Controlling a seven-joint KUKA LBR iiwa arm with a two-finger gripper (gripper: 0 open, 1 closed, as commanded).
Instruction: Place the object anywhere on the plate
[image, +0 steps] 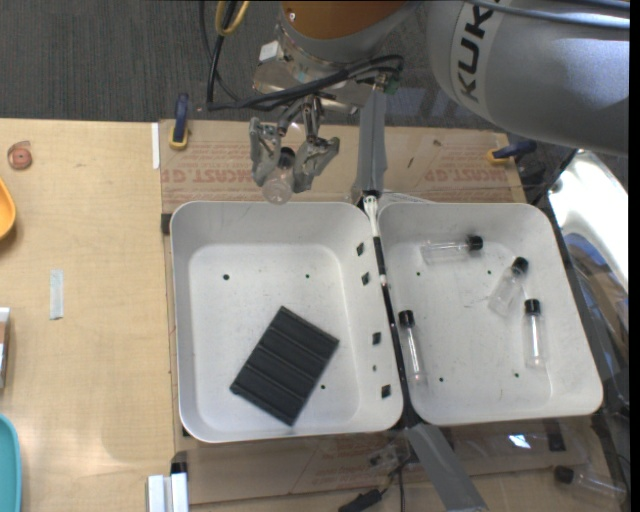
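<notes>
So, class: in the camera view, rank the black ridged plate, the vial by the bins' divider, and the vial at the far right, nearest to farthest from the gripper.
Gripper hangs above the left bin's back rim.
1. Black ridged plate, in the left bin.
2. Divider vial, right bin's left edge; close to the plate, hard to separate.
3. Far-right vial, right bin.

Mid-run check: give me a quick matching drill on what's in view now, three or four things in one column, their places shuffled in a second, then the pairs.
Things:
1. black ridged plate
2. gripper
3. vial with black cap
4. orange band

Places:
A. on the arm, at the top edge of the view
B. flat on the floor of the left bin
C. above the far rim of the left bin, a clear vial between its fingers
D. in the right bin, along its left wall

Pairs: 1-B, 2-C, 3-D, 4-A
</notes>
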